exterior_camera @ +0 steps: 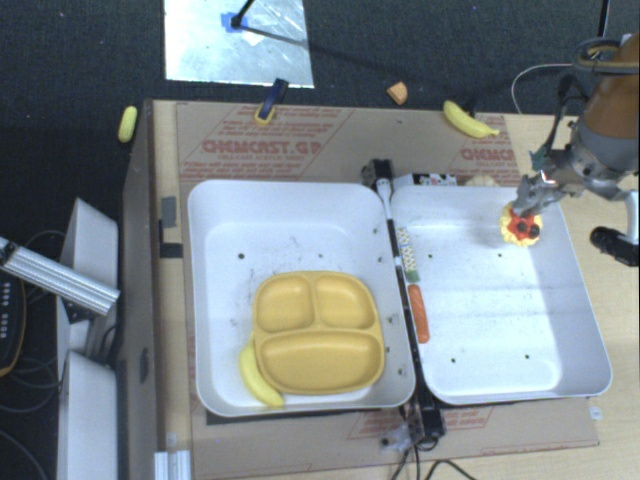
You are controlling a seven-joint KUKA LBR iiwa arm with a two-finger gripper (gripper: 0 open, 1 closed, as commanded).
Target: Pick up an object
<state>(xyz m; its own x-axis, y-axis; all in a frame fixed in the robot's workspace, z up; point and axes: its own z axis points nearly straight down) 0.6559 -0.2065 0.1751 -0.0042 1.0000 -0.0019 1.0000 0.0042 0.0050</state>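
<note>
The gripper hangs at two o'clock over the right bin, directly above a small red-and-yellow object — if it grips the object, I cannot tell. The bench board under the bins shows red letters "CHEMCAST" at twelve o'clock.

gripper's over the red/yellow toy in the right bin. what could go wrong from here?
1. The red and yellow toy is small and sits near the right bin far wall, so the gripper might clip the rim.
2. It looks irregular, so a grasp may slip.
3. Whether it is already held can't be told.
</note>
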